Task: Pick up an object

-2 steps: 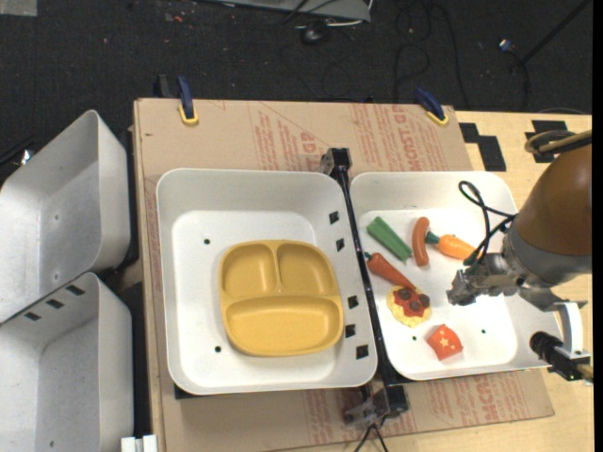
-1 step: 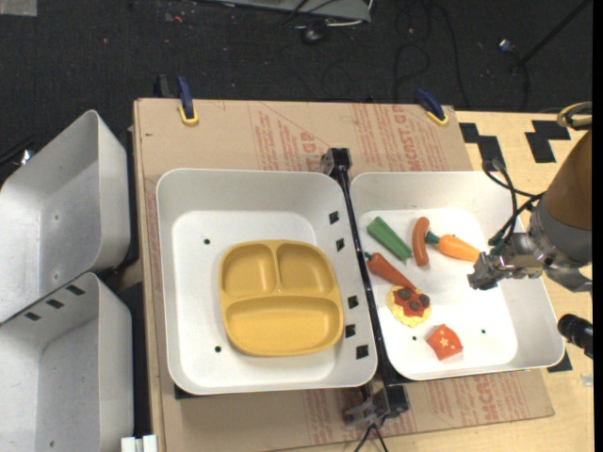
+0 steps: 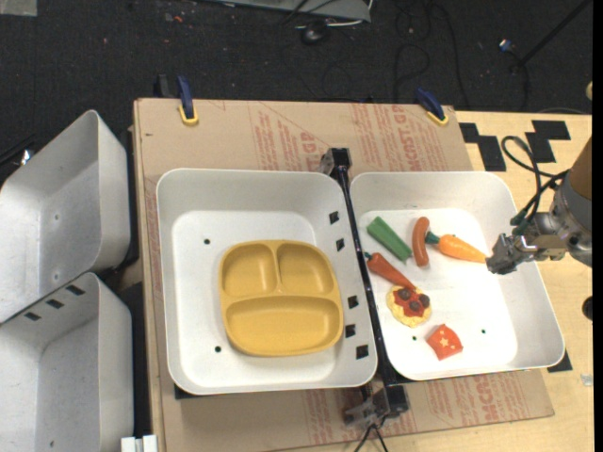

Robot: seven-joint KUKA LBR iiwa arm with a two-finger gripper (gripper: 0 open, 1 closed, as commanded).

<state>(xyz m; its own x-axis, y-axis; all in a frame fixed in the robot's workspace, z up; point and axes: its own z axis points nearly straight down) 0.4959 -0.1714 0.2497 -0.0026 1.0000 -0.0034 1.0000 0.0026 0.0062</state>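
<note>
The right bin [image 3: 528, 309] holds several toy foods: a green stick [image 3: 387, 237], a red sausage [image 3: 420, 241], an orange carrot [image 3: 460, 247], a red-orange pepper [image 3: 389, 270], a small pizza round [image 3: 411, 305] and a red wedge [image 3: 444, 342]. My gripper [image 3: 501, 256] hangs at the bin's right side, just right of the carrot's tip. Nothing is visible between its fingers.
The left bin [image 3: 188, 281] carries a yellow divided plate [image 3: 280, 297]. A black divider with clips [image 3: 350, 252] runs between the bins. Two spare white bins [image 3: 57, 215] lie off the bench at left. Cables [image 3: 528, 158] trail at the right.
</note>
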